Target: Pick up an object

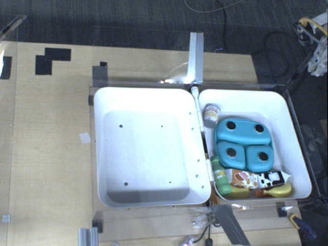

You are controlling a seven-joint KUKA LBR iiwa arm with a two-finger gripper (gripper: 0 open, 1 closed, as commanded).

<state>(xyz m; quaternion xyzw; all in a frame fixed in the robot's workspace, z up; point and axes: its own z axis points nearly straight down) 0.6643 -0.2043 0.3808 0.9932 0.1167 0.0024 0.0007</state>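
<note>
Fingers: cannot tell their state; teal tray (243, 145) lies in the right bin (287, 104).

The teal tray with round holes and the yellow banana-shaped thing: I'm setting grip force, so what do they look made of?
The teal tray with round holes looks like moulded plastic: uniform colour, soft sheen, rounded edges. The yellow banana-shaped thing is probably smooth plastic or rubber, likely a toy; it is too small to tell.

Even, moderately bright light falls from overhead. The two white bins (148, 147) look washed out, with a soft grey shadow along the left bin's near inner wall. The dark floor (128, 4) at the far side is dim and grainy. Overall the picture is slightly soft, and small labels on the packages (251, 180) are unreadable.
</note>
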